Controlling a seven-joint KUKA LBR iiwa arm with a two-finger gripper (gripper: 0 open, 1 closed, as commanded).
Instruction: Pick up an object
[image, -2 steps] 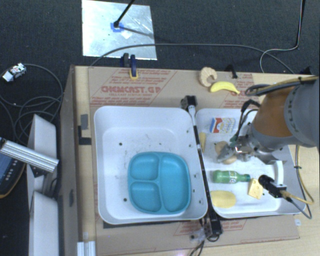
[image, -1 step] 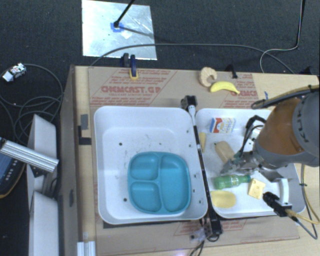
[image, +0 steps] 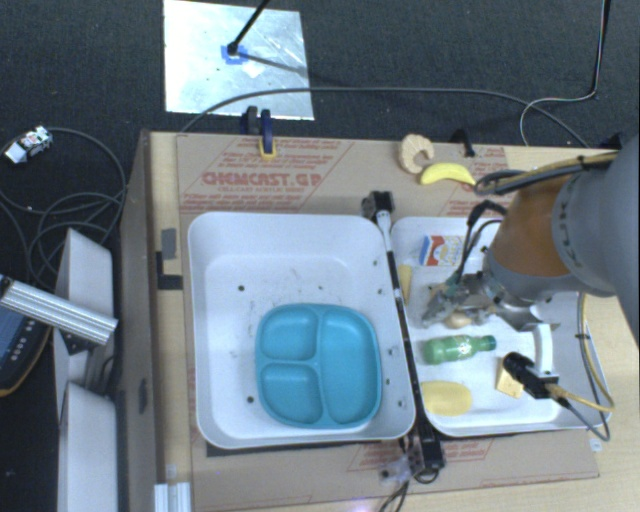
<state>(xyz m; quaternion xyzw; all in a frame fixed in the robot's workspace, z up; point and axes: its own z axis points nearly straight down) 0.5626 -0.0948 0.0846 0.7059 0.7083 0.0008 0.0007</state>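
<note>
Reaching in from three o'clock, your gripper (image: 447, 298) sits low in the right bin (image: 480, 425); you cannot tell how wide it stands or whether it holds anything. Just toward six o'clock lies the green bottle (image: 457, 347), with a yellow piece (image: 446, 398) beyond.

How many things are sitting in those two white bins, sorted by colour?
Blue: 1, the divided plate in the left bin.
Green: 1, the bottle in the right bin.
Yellow: 2, the oval piece and the wedge.
Red, white and blue: 1, the small carton.
Total: 5 that I can tell apart.
</note>
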